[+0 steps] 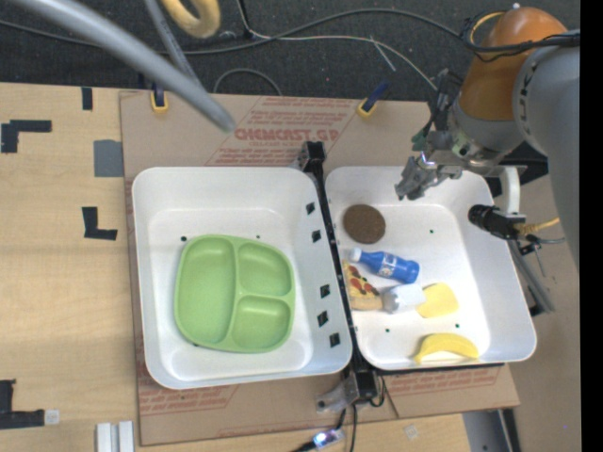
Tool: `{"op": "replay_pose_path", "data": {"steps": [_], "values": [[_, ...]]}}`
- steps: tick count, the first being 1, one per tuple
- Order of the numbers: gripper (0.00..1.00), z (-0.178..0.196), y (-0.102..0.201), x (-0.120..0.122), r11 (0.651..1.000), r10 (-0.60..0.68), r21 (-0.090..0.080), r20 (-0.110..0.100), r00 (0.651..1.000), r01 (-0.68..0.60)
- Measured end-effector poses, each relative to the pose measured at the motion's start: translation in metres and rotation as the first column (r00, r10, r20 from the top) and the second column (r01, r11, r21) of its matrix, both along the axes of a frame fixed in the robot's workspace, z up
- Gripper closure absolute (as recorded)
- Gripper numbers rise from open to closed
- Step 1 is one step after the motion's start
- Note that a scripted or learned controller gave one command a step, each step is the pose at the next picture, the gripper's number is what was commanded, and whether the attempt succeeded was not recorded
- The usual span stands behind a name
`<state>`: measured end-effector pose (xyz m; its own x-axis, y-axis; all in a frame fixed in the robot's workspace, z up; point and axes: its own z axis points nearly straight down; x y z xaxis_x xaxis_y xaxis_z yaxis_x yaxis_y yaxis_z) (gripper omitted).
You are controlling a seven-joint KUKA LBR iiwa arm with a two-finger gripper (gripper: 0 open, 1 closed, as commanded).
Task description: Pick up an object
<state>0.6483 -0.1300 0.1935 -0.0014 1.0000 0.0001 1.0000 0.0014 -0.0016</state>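
Two white bins sat side by side on the bench; the left bin (151, 281) carried a green divided plate (236, 293), the right bin (490, 281) carried all the loose items. The gripper (415, 185) hung over the rear of the right bin, near its back wall, tips pointing down and slightly toward the bin's middle. Nearest candidate was the brown round cookie (364, 222), lying flat just below-left of the gripper in the camera view, close but apart from it. No long axis on that one, so approach angle probably mattered little. Next out was the blue bottle (388, 266), lying on its side, long axis running roughly left-to-right with a slight downward tilt toward the right. Beside it sat a small patterned packet (361, 287), a white-grey piece (405, 297) and a yellow chunk (439, 300), packed close together, touching or nearly so. A banana (447, 348) lay alone near the front wall, farthest from the gripper. Nothing seen between the fingers and no contact with any item; how far apart the fingers were, cannot tell, too small and dark at this angle. Judged: still pre-grasp, a short move down and left would reach the cookie.
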Motion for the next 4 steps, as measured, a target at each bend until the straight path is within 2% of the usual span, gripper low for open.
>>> {"op": "replay_pose_path", "data": {"steps": [1,3,4], "values": [[1.00,0.039,-0.001,0.002,1.000,0.000,0.000,-0.001,1.000,0.000],[1.00,0.012,0.112,-0.029,1.000,0.005,0.002,-0.008,1.000,-0.005],[1.00,0.025,0.165,-0.042,1.000,0.006,0.002,-0.006,1.000,-0.006]]}}
